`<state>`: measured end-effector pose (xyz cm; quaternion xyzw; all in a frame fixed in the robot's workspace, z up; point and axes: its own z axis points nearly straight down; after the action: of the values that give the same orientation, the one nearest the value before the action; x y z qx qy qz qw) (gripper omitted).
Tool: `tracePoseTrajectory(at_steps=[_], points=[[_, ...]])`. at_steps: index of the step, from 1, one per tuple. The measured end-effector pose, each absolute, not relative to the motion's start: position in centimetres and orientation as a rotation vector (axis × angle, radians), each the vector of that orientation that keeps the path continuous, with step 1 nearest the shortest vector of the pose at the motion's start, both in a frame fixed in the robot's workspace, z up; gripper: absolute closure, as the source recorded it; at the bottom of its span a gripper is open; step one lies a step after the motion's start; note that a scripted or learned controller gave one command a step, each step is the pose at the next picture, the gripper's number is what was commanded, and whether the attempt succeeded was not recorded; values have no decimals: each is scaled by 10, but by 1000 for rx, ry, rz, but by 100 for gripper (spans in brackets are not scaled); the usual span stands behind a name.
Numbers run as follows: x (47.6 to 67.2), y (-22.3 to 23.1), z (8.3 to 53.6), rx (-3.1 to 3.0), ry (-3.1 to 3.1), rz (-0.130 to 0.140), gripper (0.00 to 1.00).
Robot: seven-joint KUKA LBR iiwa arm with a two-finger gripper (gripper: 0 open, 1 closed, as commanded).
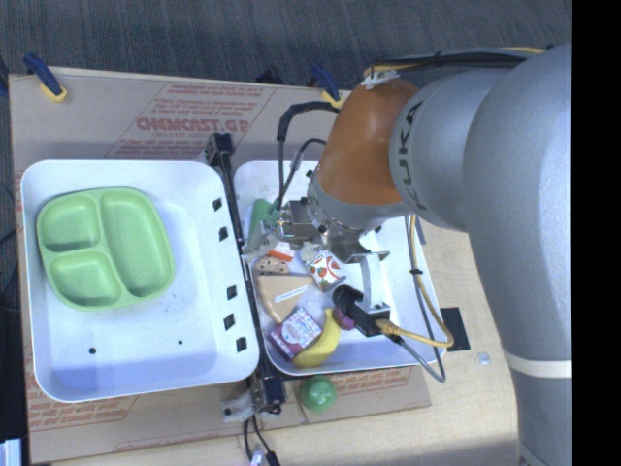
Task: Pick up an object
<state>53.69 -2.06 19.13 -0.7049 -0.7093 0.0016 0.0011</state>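
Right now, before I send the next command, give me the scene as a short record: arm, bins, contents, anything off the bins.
arm: grey arm with orange band, reaching over the right bin
left bin: holds a green divided tray
right bin contents: banana, purple packet, other small items crowded under the wrist
outside bins: green ball on the cardboard at the near edge
grasp: none visible

Two white bins (58, 357); pale green divided tray (105, 247); yellow banana (324, 346); purple carton (295, 331); green ball (317, 393) — on brown cardboard (175, 115) with red print; grey arm (485, 144) — orange band (364, 144); blue clamps (46, 76).
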Motion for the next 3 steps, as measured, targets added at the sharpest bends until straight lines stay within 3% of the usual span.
tracePoseTrajectory(at_steps=[2, 3], points=[[537, -21, 191, -2213, -2227, 5, 0], [595, -110, 96, -2223, -2229, -3, 0]])
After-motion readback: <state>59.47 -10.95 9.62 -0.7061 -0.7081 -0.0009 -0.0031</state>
